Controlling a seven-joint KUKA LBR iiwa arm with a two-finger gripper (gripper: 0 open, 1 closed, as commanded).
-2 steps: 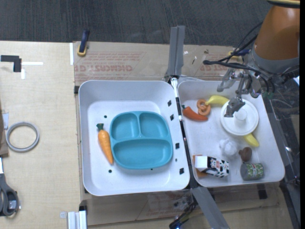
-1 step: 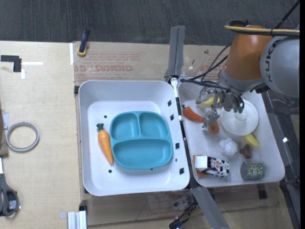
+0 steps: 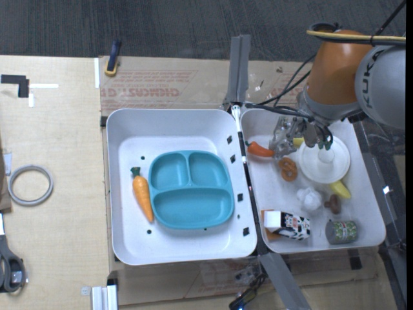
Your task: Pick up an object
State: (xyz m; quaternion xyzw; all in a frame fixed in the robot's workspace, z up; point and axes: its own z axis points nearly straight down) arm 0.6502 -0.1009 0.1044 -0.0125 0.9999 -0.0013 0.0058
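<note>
The gripper hangs low over the back of the right bin; whether it is parted or closed cannot be told. Just to its left lies an orange-red sausage-like piece, long axis running left-right, with a pretzel just below toward the front. Both sit close under the arm's tool.

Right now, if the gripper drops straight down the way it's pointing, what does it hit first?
Probably the right white bin's floor beside the small orange pretzel-shaped toy, which sits just below the gripper. Depth is unclear from this slanted view.
</note>
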